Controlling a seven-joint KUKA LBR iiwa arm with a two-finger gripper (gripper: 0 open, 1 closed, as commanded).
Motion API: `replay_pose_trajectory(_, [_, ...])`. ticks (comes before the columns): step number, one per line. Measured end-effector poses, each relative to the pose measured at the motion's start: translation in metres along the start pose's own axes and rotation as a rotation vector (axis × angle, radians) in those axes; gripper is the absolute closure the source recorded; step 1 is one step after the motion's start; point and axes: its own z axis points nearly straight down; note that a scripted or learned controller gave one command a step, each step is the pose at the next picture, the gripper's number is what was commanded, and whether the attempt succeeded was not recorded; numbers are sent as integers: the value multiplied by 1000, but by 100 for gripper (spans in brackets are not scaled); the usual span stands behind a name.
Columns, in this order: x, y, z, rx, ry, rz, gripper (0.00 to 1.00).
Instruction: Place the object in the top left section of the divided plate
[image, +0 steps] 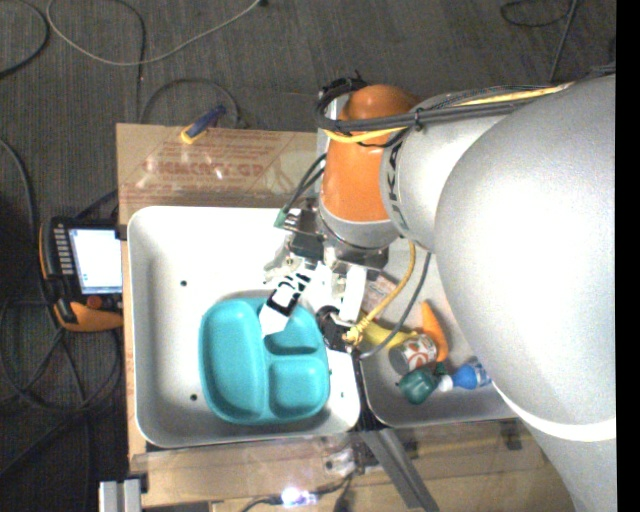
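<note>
A teal divided plate (262, 362) lies in the left white bin (165, 300), with one large section on its left and two smaller ones on its right. My gripper (288, 293) hangs over the plate's upper right rim, below the orange wrist band (362, 170). Its black and white tip touches or nearly touches the rim. I cannot make out any object in it. Several small toys lie in the right bin (440, 405): an orange carrot-like piece (433, 324), a round orange and white piece (418, 350), a yellow piece (377, 335), a teal piece (418, 384) and a blue piece (468, 377).
The grey arm covers most of the right bin and the upper right of the view. A cardboard sheet (210, 165) lies behind the left bin. A handheld pendant (85, 270) sits left of the bench. Cables run across the floor.
</note>
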Motion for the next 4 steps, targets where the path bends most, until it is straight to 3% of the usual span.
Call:
replay_pose_trajectory(1, [-26, -58, 5, 0, -1, -19, 0])
replay_pose_trajectory(2, [-69, 27, -36, -5, -2, -30, 0])
replay_pose_trajectory(3, [-180, 44, -71, -5, -2, 19, 0])
replay_pose_trajectory(4, [-291, 8, -102, -4, -2, 158, 0])
